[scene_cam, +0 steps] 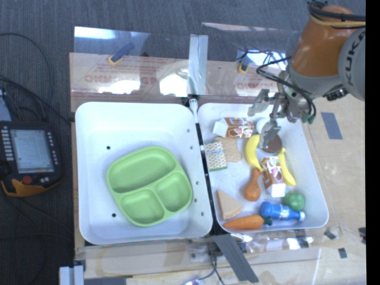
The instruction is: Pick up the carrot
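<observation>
Orange: that's the carrot [244, 222], lying flat near the front wall of the right bin [314, 177], tip pointing left, nothing gripping it yet.
Gripper: hanging over the back half of the same bin at about [272, 136], well apart from the carrot. Honestly can't tell how it's set, it's dark and sits right over the clutter.
Crowding risk: the carrot's fat end is touching or just about touching the blue bottle [279, 212], and a wedge of toy bread [228, 205] sits just behind it. A sloppy descent could easily nudge those or grab the bottle instead.
Wall risk: it's so close to the front rim that one side of the tool may clip the bin wall on the way down, I reckon.
Lookalike risk: the chicken drumstick [253, 185] is a similar orange-brown and nearer the arm. Two bananas [253, 150] and a green ball-ish thing [294, 200] add to the mess.
Slip risk: smooth tapered plastic, probably. Squeeze near the thin tip and I'd guess it squirts out.
Surface: shallow white plastic bins, glossy looking, so a bumped carrot would likely slide.
Left bin [95, 159]: holds a green divided plate [149, 184].
Room: wooden bench [341, 159], clear barrier panels behind the bins, grey carpet [178, 5], a teach pendant [29, 153] with cables off to the left.
</observation>
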`<action>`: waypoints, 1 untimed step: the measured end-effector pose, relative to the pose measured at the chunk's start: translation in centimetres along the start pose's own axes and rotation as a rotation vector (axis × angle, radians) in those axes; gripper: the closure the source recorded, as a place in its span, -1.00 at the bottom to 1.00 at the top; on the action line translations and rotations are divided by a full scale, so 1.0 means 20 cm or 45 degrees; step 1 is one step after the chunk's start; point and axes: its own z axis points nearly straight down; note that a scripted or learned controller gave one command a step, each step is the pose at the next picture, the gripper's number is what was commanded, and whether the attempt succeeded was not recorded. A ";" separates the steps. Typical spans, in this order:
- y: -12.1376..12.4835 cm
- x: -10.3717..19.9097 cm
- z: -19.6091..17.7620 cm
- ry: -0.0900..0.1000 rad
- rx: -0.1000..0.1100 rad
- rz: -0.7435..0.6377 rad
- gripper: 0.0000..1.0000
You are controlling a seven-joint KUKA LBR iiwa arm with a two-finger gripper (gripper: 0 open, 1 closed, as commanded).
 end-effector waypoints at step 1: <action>0.05 0.20 0.28 0.005 -0.002 0.217 -1.00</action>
